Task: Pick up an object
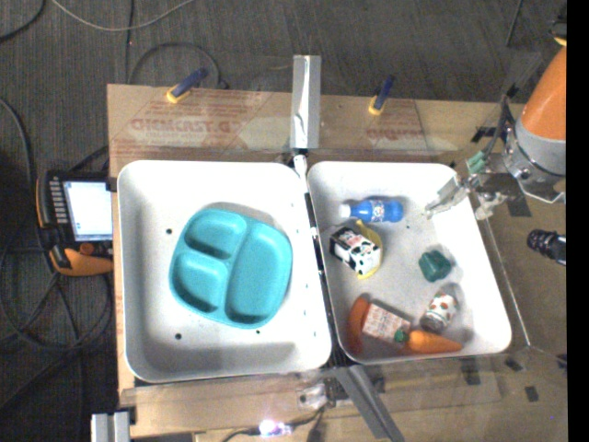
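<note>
The right bin [493, 274] holds several objects. A small blue bottle [375, 211] lies near its back. A cow-patterned box [356, 250] sits just below the bottle, and a dark teal block [436, 264] is to its right. Along the front lie an orange carton [377, 321], a carrot [432, 342] and a small red and white can [442, 310]. My gripper [453, 193] hangs over the bin's back right corner, up and to the right of the teal block and right of the bottle. It touches none of the objects.
The left bin [133, 247] holds a teal divided plate [232, 265]. A metal post [306, 99] stands behind the seam between the bins. Two clamps [187, 84] [382, 95] grip the board's back edge. A handheld pendant [74, 215] lies off the left side.
</note>
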{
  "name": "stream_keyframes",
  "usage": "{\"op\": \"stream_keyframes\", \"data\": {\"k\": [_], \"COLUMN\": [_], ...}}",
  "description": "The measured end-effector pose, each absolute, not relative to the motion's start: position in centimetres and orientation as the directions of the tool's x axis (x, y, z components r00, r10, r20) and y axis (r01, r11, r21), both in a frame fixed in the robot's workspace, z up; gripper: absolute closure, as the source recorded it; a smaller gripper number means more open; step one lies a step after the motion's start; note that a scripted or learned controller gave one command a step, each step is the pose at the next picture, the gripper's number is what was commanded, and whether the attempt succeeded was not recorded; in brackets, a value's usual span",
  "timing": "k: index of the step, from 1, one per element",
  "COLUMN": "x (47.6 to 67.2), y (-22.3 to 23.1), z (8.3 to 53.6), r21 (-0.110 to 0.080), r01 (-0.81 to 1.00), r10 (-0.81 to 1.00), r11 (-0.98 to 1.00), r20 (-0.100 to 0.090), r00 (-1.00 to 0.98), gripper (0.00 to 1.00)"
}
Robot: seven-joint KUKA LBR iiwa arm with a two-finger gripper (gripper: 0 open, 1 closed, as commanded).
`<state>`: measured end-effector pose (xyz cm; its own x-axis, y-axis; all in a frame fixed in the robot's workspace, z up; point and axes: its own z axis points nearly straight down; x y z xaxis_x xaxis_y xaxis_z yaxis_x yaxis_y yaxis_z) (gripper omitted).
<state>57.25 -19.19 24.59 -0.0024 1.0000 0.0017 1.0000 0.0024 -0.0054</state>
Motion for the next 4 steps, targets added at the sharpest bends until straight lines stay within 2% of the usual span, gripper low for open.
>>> {"op": "stream_keyframes", "data": {"k": [1,2,3,4], "x": [65.5,62.8,66.4,58.9], "y": [-19.3,-16.7,-18.1,-19.5], "z": [11.0,9.0,8.9,13.1], "r21": [-0.007,0.009,0.006,-0.003], "r01": [0.987,0.988,0.996,1.000], "r10": [0.988,0.988,0.996,1.000], "r11": [-0.158,-0.156,-0.085,0.001], "r20": [-0.001,-0.008,-0.006,-0.002], "r00": [0.158,0.156,0.085,-0.001], "gripper": [0.00,0.00,0.00,0.00]}}
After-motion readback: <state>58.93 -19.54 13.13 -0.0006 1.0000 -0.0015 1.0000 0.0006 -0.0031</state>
